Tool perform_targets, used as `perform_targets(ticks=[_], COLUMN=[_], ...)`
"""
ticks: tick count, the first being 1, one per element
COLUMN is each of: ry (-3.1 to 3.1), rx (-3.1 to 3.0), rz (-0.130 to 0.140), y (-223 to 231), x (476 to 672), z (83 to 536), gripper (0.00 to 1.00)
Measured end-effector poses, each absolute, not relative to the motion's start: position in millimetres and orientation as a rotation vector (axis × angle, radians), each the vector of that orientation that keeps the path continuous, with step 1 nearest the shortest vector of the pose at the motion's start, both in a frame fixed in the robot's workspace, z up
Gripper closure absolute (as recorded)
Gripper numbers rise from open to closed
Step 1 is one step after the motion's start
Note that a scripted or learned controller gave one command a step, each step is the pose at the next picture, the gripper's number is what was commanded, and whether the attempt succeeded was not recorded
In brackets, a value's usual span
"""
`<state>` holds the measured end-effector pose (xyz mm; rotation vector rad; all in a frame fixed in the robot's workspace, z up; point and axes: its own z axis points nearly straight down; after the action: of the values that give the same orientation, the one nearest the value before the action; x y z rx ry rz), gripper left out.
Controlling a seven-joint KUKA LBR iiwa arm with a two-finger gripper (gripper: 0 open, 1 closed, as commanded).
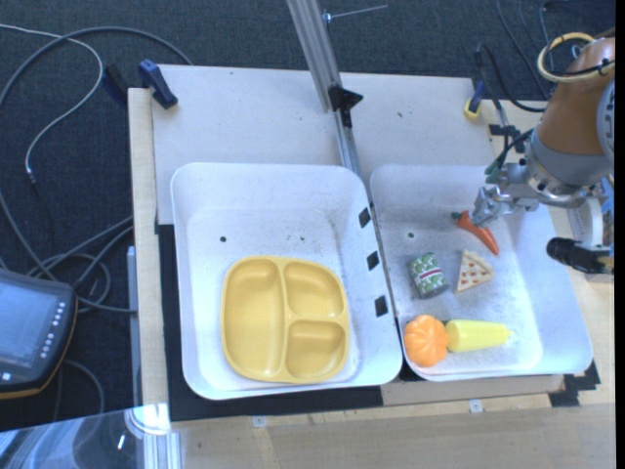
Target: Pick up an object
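In the right bin (547,291) lie an orange carrot (479,233), a pizza slice (475,272), a small green can (427,275), an orange pumpkin (426,341) and a yellow corn cob (478,335). My gripper (488,206) reaches in from the right and hangs low over the bin's far side, right at the carrot's upper end. The fingertips point down beside the carrot, touching or nearly touching it. Nothing is lifted off the bin floor.
The left bin (195,203) holds a yellow divided plate (285,318). A metal pole (317,37) rises from the bench between the bins. Blue clamps (156,83) sit at the bench's far corners. Cables trail on the dark floor at left.
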<state>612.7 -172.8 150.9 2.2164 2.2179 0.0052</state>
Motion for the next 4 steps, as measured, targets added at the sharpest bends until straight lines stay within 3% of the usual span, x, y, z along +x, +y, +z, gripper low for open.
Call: perform_targets(ticks=[1,2,4], ry=[2.218,2.230,2.232], rx=[2.214,2.219,2.219], rz=[0.007,0.001,-0.001], y=[-173,-119,-9], x=[614.7,592.9,575.0], z=[206,215,207], gripper=[1.00,1.00,1.00])
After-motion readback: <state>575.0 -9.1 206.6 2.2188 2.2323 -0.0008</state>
